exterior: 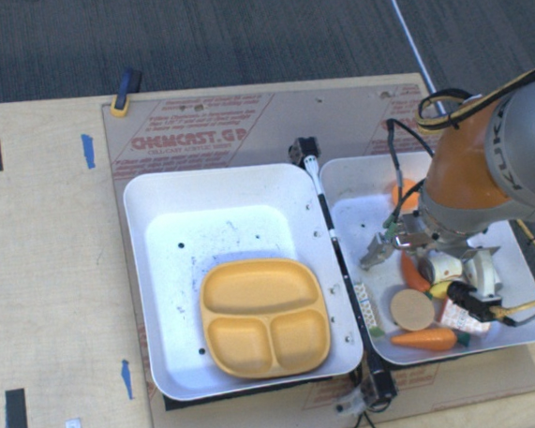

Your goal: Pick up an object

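Dark grey carpet (230,24) lies beyond a pale wooden bench (48,276), where a brown board (203,130) bears my two white bins. My gripper (388,244) hangs over the right bin (352,210), low among the things there; its metal tips show at the left of my wrist, but I cannot tell how they are set, nor whether anything is between them. Just beside it lies an orange carrot-like piece (414,269), with a tan round disc (411,309) below that and another carrot (426,340) near the bin's front wall. A small white and red item (466,316) sits to their right. Across the divide, the left bin (155,219) holds a yellow sectioned plate (263,314).
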Motion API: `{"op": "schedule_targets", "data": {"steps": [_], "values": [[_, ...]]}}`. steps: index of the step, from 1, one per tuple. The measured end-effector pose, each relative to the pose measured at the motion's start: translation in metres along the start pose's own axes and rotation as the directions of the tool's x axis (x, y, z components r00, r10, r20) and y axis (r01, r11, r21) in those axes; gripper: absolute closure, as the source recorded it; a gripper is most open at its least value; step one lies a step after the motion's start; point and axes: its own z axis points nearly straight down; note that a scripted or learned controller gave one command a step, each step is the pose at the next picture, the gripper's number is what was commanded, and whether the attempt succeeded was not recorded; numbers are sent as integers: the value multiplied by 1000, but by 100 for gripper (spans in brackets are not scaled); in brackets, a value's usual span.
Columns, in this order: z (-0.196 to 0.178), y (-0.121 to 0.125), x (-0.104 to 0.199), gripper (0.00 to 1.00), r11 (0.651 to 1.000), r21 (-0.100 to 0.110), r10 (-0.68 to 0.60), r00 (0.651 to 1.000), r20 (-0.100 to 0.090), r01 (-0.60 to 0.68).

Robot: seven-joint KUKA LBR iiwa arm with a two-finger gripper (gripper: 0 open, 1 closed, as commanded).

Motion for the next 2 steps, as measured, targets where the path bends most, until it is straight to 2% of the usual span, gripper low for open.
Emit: {"op": "schedule_targets", "data": {"steps": [1,2], "values": [[-11,2,0,100,1000,-5,1,1000,1,-1],[-99,-73,84,100,1000,5,-1,1000,-2,1]]}}
